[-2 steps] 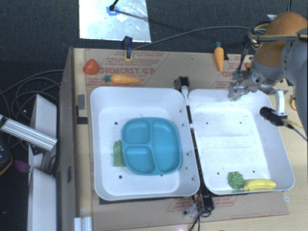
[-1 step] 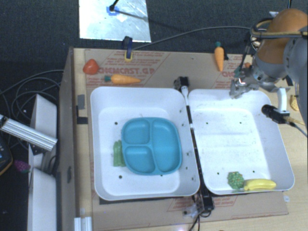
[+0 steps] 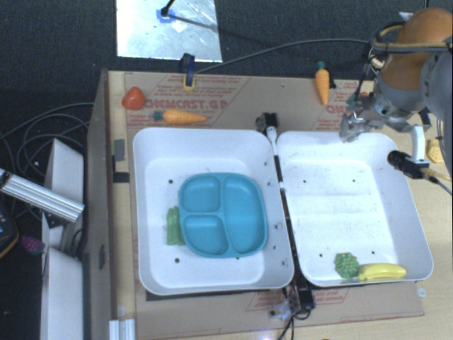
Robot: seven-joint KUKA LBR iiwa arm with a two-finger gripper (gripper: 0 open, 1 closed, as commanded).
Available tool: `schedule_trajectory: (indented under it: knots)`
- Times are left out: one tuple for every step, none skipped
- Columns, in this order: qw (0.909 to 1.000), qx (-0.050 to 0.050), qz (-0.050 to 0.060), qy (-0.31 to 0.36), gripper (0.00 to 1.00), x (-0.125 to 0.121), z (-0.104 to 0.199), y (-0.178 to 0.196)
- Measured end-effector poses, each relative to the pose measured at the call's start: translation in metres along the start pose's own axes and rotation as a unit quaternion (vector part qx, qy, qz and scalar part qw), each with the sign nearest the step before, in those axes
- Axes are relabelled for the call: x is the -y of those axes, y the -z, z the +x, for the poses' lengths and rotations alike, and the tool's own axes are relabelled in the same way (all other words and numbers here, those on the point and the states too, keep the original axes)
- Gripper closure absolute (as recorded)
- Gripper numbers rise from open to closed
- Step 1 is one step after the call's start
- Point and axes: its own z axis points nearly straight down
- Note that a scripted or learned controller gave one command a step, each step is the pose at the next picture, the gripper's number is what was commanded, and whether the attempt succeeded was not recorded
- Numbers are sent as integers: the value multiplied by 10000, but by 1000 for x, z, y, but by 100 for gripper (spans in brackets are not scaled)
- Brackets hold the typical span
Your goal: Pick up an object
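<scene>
In the right bin (image 3: 354,190), a green broccoli piece (image 3: 346,264) and a yellow banana (image 3: 382,271) lie side by side near the front edge. The left bin (image 3: 152,190) holds a blue divided plate (image 3: 222,214) with a green item (image 3: 173,226) against its left side. My gripper (image 3: 352,124) hangs over the back rim of the right bin, far from the broccoli and banana, under the grey arm with its orange band (image 3: 425,30).
On the cardboard behind the bins lie a tomato (image 3: 133,98), a carrot (image 3: 182,117) and a second carrot (image 3: 323,83). A blue-yellow clamp (image 3: 188,70) stands at the back. Cables and a metal part (image 3: 42,195) lie to the left.
</scene>
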Motion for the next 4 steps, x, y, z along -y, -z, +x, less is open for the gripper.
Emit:
schedule_trajectory:
  knots:
    - [10000, 3, -19, 8, 100, -1, 0, 11]
    - [9998, -40, 154, -90, 100, 82, 43, -57]
    - [9999, -33, 125, -91, 100, 80, 42, -45]
    - [9999, -31, 111, -87, 100, 79, 42, -34]
